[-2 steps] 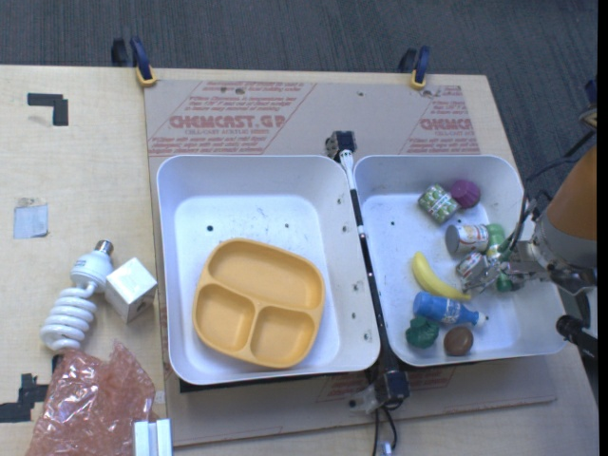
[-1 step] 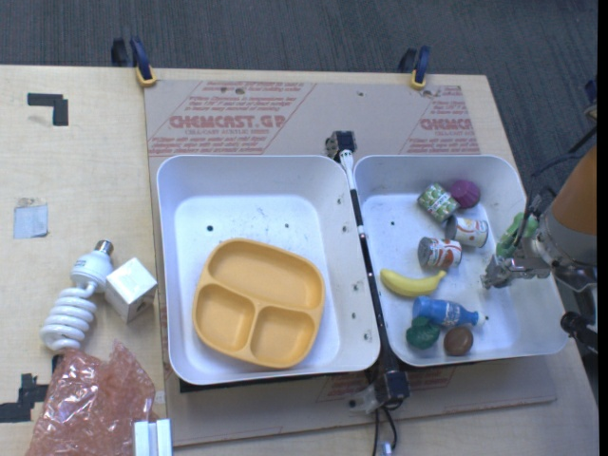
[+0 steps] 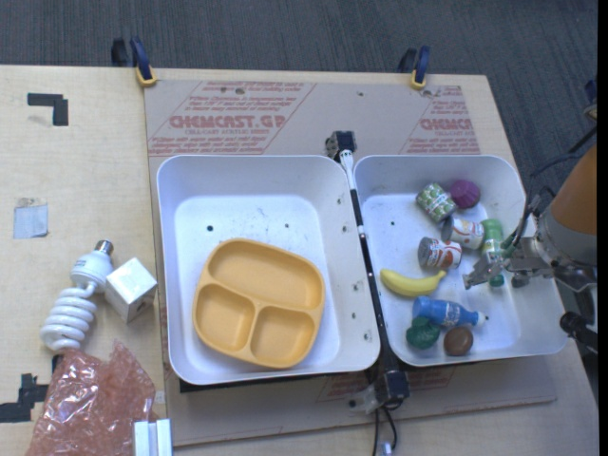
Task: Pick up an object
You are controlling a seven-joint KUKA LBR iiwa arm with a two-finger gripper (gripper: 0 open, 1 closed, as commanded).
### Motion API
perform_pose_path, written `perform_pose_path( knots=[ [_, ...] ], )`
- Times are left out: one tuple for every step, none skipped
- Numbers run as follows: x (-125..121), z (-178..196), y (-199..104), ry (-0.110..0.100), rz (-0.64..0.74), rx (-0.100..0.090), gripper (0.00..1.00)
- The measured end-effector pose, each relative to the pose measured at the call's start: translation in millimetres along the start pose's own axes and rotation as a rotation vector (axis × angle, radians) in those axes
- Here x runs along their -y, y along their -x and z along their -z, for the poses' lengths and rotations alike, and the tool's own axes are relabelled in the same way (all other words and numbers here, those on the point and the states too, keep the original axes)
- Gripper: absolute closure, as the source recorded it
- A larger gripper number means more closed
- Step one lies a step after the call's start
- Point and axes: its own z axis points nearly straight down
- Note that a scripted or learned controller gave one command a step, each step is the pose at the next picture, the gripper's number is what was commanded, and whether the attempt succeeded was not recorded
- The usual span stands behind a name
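Banana (image 3: 412, 281), yellow and curved, among small items in right bin (image 3: 380, 255)

This looks like a lab for testing a robot. Two white bins (image 3: 171, 255) sit on a brown board (image 3: 237, 112) held down by clamps (image 3: 141, 63). Toys fill the bin at 3 o'clock. A bulb (image 3: 76, 297) lies loose at 9 o'clock.

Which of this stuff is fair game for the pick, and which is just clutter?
Job: gripper; right bin items: banana, purple ball, can, blue bottle.

Lying about: yellow tray in left bin; bulb, white cube, pink bag on bench.
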Motion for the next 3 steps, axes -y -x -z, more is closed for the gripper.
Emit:
perform_pose_path(
  knots=[
    [-0.8,9.9,0.4,0.002,-0.001,0.002,1.0],
    [-0.8,10.0,0.6,0.002,-0.001,0.002,0.0],
    [38.3,-9.7,-29.1,0.004,-0.006,0.009,0.0]
  ],
)
